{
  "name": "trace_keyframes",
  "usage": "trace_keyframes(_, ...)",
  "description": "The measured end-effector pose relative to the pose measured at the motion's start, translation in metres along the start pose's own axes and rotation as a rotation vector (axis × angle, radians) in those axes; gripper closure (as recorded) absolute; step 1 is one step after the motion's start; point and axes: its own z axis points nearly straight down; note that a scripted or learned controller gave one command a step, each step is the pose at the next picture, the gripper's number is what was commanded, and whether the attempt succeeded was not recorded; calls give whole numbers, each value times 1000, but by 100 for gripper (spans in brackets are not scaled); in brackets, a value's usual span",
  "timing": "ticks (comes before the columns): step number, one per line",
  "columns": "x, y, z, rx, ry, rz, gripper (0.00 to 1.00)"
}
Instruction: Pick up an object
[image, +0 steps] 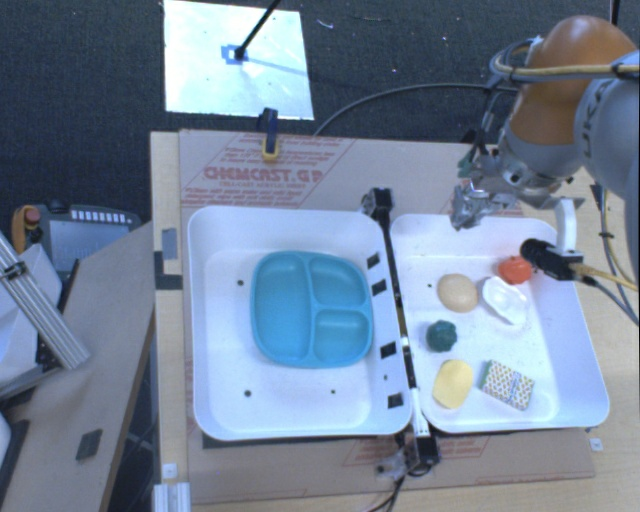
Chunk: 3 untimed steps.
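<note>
The right bin (570, 395) holds a tan round piece (458, 293), a dark green ball (442, 335), a yellow piece (452, 383), a patterned block (508, 385), a white piece (504, 301) and a small orange-red piece (516, 269). My gripper (468, 212) hangs over the bin's far left corner, above and behind the tan piece. Nothing shows between its fingers.
In the left bin (215, 300) lies a blue divided plate (310, 308). A black clip strip (392, 300) runs along the seam between the bins. A black cylinder (548, 258) on the arm juts over the right bin's far side. Cables trail behind the arm.
</note>
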Motion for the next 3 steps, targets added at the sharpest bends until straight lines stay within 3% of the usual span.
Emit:
trace_keyframes(2,92,-50,-10,3,0,1,100)
trace_keyframes(3,141,-58,-8,3,0,0,100)
